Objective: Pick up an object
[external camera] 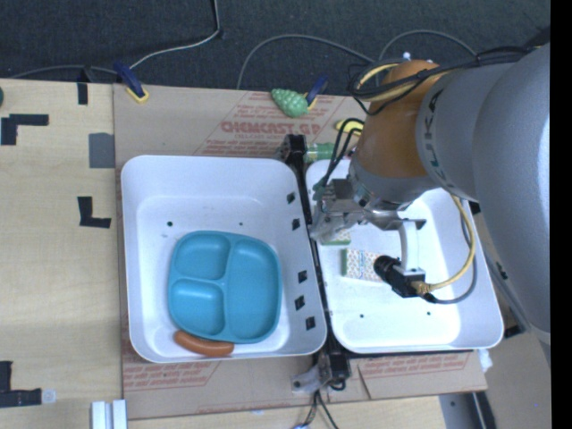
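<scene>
While the arm (465, 141) bends down from the right over the right bin (465, 329), its gripper (335, 226) hangs near the bin's left wall, just above a small patterned packet (361, 264); its grip cannot be told

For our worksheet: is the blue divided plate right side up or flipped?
Right side up: the blue divided plate shows three hollow compartments facing upward.
</scene>
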### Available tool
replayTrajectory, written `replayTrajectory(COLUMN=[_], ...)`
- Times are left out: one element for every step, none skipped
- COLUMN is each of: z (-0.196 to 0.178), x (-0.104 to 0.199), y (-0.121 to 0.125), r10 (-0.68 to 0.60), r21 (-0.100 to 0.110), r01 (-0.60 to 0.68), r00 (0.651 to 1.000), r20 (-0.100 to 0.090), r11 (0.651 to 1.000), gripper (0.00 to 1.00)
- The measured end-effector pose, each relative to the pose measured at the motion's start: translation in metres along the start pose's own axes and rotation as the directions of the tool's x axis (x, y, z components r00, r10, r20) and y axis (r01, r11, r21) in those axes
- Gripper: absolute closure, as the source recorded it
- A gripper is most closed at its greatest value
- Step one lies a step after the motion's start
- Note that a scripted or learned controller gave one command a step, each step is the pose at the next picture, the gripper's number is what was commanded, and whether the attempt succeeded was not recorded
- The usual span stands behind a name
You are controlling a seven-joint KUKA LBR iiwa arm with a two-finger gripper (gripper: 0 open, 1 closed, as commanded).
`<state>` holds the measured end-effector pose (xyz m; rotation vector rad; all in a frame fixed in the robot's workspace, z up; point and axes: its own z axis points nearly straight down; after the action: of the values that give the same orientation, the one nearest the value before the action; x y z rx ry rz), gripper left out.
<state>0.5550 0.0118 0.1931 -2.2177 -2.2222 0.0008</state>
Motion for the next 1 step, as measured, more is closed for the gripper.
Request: replayTrajectory(z=[0.0001], x=[-0.0004], y=[-0.0001], r10=[0.000], r21=[0.000], r01=[0.000], r00=[1.000], r20=[0.001], r11=[1.000], gripper=[0.00])
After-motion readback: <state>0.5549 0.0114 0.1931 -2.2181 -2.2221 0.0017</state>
